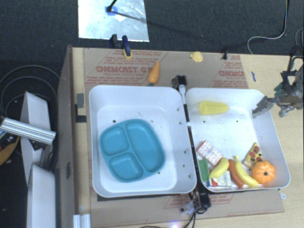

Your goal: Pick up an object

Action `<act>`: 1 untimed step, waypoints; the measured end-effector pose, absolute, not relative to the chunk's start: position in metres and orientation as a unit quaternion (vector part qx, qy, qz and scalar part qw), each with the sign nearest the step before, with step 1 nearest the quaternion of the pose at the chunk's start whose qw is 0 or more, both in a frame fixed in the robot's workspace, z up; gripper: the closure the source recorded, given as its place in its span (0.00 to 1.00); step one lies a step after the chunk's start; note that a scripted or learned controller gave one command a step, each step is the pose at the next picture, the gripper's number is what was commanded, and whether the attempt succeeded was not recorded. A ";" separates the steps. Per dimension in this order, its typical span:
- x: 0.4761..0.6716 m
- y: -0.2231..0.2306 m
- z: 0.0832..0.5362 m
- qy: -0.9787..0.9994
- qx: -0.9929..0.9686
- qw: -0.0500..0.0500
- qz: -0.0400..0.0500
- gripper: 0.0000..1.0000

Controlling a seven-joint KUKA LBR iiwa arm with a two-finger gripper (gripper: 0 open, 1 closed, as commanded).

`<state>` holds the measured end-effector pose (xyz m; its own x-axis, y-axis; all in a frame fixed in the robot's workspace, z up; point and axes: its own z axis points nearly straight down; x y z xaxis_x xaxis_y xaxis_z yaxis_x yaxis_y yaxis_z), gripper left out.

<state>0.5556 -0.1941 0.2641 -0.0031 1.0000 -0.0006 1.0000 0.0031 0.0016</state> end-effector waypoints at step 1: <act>0.557 -0.172 0.182 0.709 0.705 -0.002 -0.001 0.00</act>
<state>0.5567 -0.1722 0.1817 -0.0061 1.0000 0.0022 1.0000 0.0061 -0.0039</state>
